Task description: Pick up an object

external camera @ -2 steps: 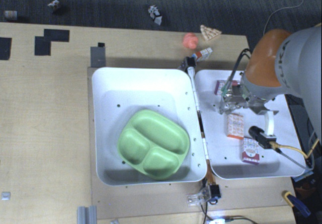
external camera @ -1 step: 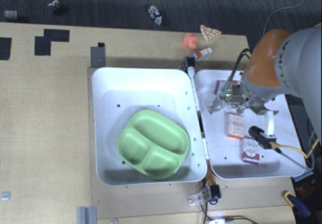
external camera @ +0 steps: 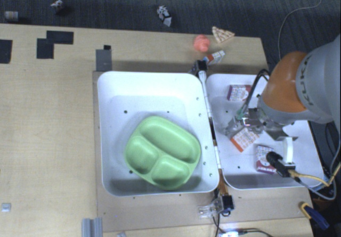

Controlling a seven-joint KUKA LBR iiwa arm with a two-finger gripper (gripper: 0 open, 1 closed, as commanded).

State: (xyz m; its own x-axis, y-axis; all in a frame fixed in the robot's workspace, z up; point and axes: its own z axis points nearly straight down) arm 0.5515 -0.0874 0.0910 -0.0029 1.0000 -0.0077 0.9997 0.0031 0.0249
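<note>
Grey arm w/ the orange band (external camera: 285,89) looms closest, reaching in from the right over the right-hand white bin (external camera: 303,180). Its two-finger gripper (external camera: 242,121) sits low inside that bin, among small packets; can't tell if it's apart or together, wrist blocks it. Just beside it, touching or nearly so, lies a small orange-and-white card packet (external camera: 244,139). Near that, toward the bin's front, a dark red-and-white packet (external camera: 264,158). At the bin's back, a pinkish-white packet (external camera: 237,92). Left-hand white bin (external camera: 114,124) holds a light green plastic divided tray (external camera: 162,150), tilted. On the bench behind the bins: a pink-orange ball (external camera: 201,43).
</note>
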